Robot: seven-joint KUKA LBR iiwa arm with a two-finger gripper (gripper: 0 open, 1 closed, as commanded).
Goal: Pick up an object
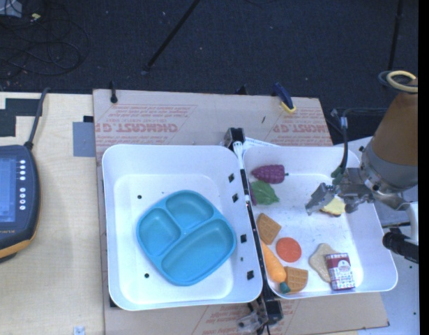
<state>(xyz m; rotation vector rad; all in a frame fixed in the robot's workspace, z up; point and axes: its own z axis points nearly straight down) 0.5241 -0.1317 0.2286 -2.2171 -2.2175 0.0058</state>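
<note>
Bins sit side by side on a brown cardboard sheet (200, 121) over the pale bench. Left shallow white bin (116, 187) contains one item: a light blue plastic plate with three compartments (185, 236), lying flat and roughly central. Right shallow white bin (381, 271) contains toy food. Near its far left corner lies a dark purple bunch of grapes (268, 173), with a green leafy piece (264, 194) just in front of it. Further forward along the left wall are a tan waffle square (268, 227), an orange carrot (273, 263) and a second tan waffle piece (296, 278) at the front. A flat red disc (289, 249) lies between the waffles. Toward the front right, a beige bread-like slice (320, 257) touches a small dark red carton with a white label (340, 271). A small pale yellow piece (333, 207) lies at the right side of this bin. Two-finger gripper (324, 199) is low over that piece, one dark finger to its left, close beside or touching it; cannot tell how far the fingers are parted, and nothing is visibly clamped between them. A black and orange handheld pendant with a screen (8, 197) rests at the bench's left edge.
</note>
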